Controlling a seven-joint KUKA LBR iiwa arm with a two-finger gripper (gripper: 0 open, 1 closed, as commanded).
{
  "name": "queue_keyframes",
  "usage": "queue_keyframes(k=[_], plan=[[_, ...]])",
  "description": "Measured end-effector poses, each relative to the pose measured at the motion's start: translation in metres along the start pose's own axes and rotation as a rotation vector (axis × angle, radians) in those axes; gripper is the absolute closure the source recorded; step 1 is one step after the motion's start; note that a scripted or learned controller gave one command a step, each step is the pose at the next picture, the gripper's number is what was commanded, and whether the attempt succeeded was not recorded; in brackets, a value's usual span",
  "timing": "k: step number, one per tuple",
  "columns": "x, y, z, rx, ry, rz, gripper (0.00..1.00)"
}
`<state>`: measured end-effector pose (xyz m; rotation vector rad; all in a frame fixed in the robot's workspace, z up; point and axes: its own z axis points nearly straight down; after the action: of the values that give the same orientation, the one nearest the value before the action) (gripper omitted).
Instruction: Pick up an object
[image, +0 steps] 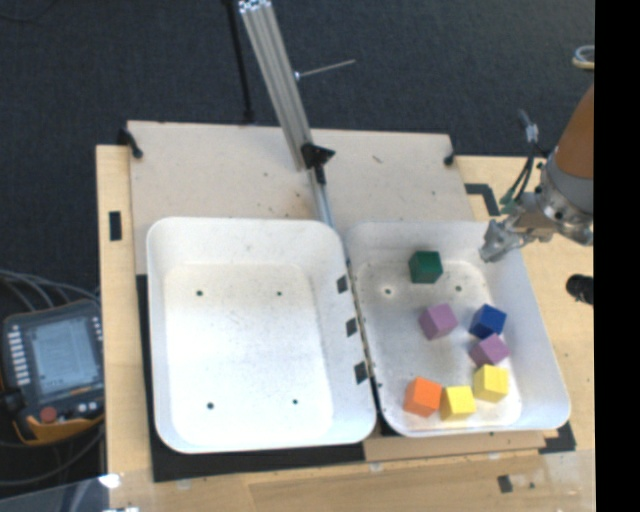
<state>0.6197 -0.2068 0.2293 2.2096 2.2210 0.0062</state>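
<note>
The right bin holds several small cubes: a green one near the back, a purple one, a blue one, a second purple one, two yellow ones and an orange one at the front. My gripper hangs over the bin's back right corner, to the right of the green cube and above the blue one. Nothing shows between its tips.
The left bin lies beside the right one. A slanted aluminium rail rises from behind the bins. A handheld control pendant sits off the bench at the left.
</note>
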Motion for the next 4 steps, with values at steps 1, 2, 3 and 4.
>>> queue_keyframes(k=[1,2,3,4], plan=[[-0.001,0.001,-0.020,0.004,0.002,-0.002,1.00],[0.057,-0.004,-0.028,0.007,0.003,-0.002,1.00],[0.103,-0.005,-0.034,0.008,0.005,-0.002,1.00],[0.156,-0.013,-0.040,0.009,0.005,-0.002,1.00]])
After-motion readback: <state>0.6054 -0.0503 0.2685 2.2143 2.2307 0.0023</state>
